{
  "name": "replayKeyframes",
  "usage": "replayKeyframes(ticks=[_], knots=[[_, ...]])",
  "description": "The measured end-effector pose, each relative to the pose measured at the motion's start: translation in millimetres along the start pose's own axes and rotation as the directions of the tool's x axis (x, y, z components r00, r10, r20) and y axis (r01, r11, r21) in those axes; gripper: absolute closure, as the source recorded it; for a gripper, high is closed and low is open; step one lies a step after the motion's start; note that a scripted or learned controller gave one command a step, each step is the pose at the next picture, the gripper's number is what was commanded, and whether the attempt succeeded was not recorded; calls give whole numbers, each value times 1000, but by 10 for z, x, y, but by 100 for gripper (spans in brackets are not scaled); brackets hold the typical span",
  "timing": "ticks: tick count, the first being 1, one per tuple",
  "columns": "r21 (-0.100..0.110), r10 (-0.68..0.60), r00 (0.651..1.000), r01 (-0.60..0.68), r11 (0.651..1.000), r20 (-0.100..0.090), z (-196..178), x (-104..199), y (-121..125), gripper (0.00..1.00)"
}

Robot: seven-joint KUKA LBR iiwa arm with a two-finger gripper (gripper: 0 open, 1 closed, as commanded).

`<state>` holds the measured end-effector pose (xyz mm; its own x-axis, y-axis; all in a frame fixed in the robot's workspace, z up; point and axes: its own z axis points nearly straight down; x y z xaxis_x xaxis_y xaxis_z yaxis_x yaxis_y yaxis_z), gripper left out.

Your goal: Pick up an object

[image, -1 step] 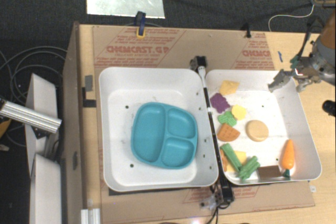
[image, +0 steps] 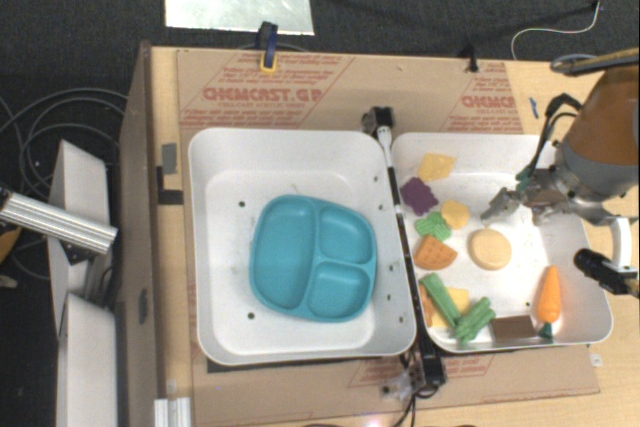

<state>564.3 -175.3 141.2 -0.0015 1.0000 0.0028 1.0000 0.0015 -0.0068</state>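
My gripper (image: 508,200) hangs over the right bin (image: 585,245), just above and to the right of a round beige disc (image: 490,249). It reaches in from the right on the grey arm with the orange band (image: 608,120). Nothing shows held in it. To its left lie a small yellow piece (image: 456,214), a purple piece (image: 418,196) and a pale yellow piece (image: 435,165). An orange wedge with a green top (image: 434,252) sits left of the disc. An orange carrot (image: 548,295) lies at the front right.
Green sticks (image: 458,311) and a brown block (image: 512,327) lie along the right bin's front wall. The left bin (image: 220,215) holds a teal divided plate (image: 312,257). A black divider rail (image: 398,215) separates the bins. Cables run on the floor at the left.
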Motion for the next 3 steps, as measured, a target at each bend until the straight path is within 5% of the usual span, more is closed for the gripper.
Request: replayKeyframes(ticks=[1,2,3], knots=[[-2,0,1000,0,1000,1,532,111,-210,0],[-8,1,1000,-1,1000,2,568,118,-178,0],[-11,0,1000,0,1000,3,459,119,-169,100]])
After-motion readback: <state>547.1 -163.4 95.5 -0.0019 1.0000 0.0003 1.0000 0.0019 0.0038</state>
